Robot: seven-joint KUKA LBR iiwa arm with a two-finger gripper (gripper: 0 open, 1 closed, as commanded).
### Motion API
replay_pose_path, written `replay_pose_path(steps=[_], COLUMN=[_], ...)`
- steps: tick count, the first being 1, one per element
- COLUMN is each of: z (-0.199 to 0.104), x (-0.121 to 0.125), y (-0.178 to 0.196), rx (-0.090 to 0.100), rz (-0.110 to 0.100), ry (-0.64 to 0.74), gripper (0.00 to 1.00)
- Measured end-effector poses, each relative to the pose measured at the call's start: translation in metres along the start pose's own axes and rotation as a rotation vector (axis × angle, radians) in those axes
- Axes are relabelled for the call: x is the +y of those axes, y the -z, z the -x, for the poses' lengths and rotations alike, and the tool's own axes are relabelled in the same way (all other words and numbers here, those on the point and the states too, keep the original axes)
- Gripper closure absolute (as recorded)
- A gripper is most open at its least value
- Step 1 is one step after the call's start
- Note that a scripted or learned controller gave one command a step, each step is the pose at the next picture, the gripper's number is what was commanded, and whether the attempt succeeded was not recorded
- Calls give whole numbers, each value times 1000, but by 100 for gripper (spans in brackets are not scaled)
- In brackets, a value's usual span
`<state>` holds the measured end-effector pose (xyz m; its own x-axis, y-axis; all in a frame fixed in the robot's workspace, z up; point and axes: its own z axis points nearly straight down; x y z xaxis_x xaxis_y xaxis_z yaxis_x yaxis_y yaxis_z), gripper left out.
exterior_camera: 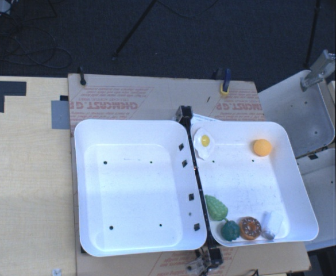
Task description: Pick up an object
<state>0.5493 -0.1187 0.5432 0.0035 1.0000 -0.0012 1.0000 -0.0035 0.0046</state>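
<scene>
You see a toy fried egg (204, 142), an orange ball (262, 148) and a donut (250, 227) lying in the right bin (305, 203).

Ball (262, 148) and egg (204, 141) behind, doughnut (250, 227) in front, right bin (294, 171)

A: Bright, even light on both white bins (130, 132), nearly washing out their floors.

B: Soft shadows along the inner walls, and the floor beyond the bench (24, 171) falls very dark. The picture is slightly soft and grainy throughout.
</scene>
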Motion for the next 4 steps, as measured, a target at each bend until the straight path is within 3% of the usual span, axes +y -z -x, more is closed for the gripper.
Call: replay_pose_path(steps=[1, 4], z=[13, 69], x=[-77, -73], y=[-5, -74], rx=[2, 1], rz=[-8, -8], ry=[1, 2], gripper=[0, 0])
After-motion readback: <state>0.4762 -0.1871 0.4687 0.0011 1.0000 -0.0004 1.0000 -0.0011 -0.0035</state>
